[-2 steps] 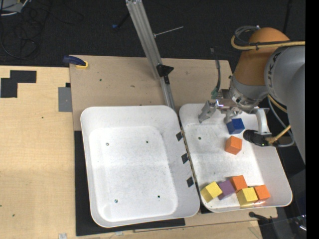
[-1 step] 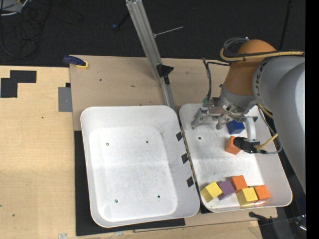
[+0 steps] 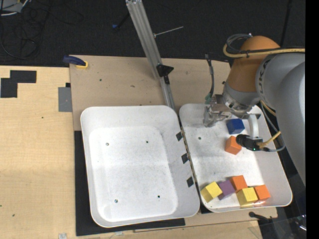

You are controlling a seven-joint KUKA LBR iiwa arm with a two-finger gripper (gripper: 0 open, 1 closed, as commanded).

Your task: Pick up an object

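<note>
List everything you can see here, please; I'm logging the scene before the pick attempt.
left bin: one, white, left half of the bench.
right bin: one, white, beside the left bin.
blue block: one, blue, far part of the right bin, next to the end effector.
orange blocks: three, orange; one alone mid-bin, two in the near cluster.
yellow blocks: two, yellow, near cluster of the right bin.
purple block: one, purple, between the yellow and orange blocks in the near cluster.
metal rail: one, silver, slanting up behind the bins.
clamp: one, blue and yellow, far left corner of the bench.
arm: one, grey with orange band, right side.
end effector: one, metallic, low over the far part of the right bin.
</note>
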